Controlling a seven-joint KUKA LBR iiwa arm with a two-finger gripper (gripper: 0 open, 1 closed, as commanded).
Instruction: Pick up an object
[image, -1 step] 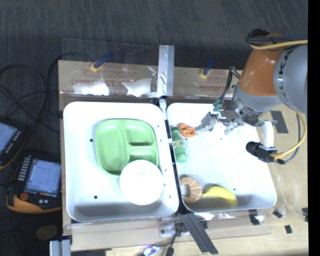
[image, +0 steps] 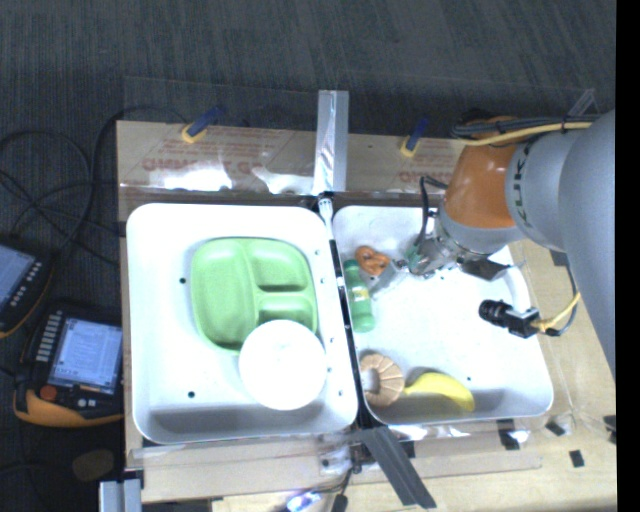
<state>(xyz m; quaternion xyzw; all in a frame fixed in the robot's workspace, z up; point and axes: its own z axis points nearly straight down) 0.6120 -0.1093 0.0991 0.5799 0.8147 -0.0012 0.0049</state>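
Grey arm with orange band reaching from the right, jaws (image: 428, 252) lowered beside small orange toy (image: 372, 261) in right shallow white bin (image: 535, 385) for pickup; jaw opening indiscernible.

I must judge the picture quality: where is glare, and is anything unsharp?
In the camera view, glare whitens the plastic sheet behind the bins and the white plate loses its surface detail; the gripper is soft and small, so its fingers are unreadable; the banana and green tray stay reasonably clear.
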